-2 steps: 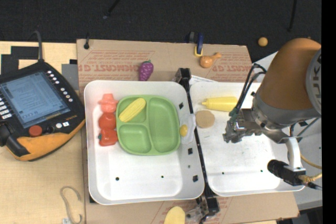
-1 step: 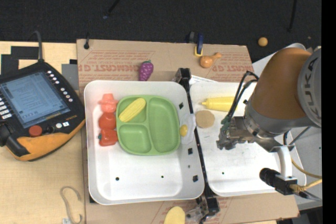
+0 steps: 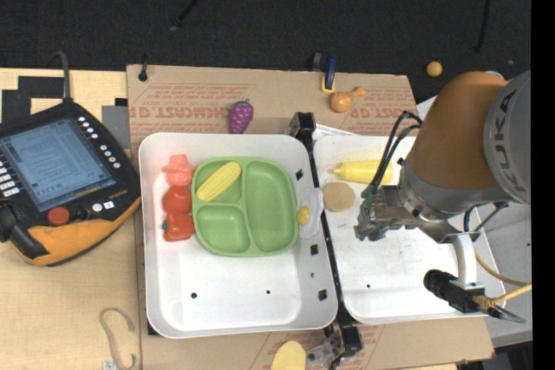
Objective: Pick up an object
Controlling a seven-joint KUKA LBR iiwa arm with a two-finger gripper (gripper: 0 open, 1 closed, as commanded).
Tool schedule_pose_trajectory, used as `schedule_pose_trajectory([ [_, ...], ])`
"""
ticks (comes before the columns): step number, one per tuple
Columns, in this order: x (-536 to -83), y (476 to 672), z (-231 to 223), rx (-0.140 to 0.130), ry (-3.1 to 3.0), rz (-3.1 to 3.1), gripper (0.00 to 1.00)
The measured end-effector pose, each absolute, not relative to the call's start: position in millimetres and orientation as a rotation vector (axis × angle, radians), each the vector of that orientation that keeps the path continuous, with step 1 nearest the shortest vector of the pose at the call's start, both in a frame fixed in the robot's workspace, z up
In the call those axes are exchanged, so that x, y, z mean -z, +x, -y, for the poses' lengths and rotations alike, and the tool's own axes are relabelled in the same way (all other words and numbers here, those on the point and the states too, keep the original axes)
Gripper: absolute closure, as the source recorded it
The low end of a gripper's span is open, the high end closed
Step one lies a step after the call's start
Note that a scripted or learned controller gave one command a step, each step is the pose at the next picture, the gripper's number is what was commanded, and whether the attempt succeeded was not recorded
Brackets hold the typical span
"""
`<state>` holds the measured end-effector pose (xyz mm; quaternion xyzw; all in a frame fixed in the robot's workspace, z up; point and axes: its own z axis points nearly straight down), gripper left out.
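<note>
My gripper hangs low over the right bin, near its middle left. A round tan cookie lies just to its upper left, and a yellow mustard bottle lies on its side at the back of that bin, partly behind the arm. In the left bin sits a green divided plate with a yellow corn cob in its back-left section. A red bottle-shaped toy with a pink top lies left of the plate. A small yellow piece rests at the plate's right edge.
A purple grape bunch and an orange pear-shaped toy lie on the cardboard behind the bins. A yellow lemon sits in front of them. A teach pendant lies on the bench to the left. A small orange ball sits far back.
</note>
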<state>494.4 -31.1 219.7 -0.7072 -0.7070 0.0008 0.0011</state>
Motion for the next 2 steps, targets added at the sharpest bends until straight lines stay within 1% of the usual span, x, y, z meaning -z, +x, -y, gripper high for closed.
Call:
schedule_pose_trajectory([
  [1,-218,484.9,23,-0.004,-2.217,2.22,1.0],
  [2,-231,495.8,20,-0.001,-2.22,2.221,1.0],
])
